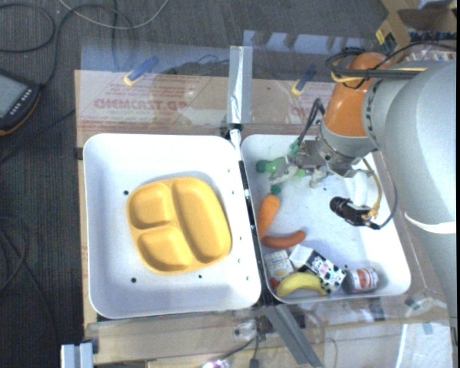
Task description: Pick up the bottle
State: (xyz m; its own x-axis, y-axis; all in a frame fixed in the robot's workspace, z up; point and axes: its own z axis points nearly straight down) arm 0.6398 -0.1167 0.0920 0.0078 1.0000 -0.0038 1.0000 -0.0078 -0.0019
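Pale fingers [294, 172] are seen apart, with nothing between them, hung over the far end of the right bin [399, 261]. Just beside them a green item [270, 165] lies and could be taken by mistake. The bottle [362, 280] lies well apart from them, on its side by the bin's near wall. Its long axis runs roughly left to right; the cap end cannot be told. A roll is likely, or a snag on the wall or the nearby box [323, 267].

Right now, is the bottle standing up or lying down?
Lying down. The bottle rests on its side in the right bin, near the front corner, beside the banana. The gripper is across the bin from it.
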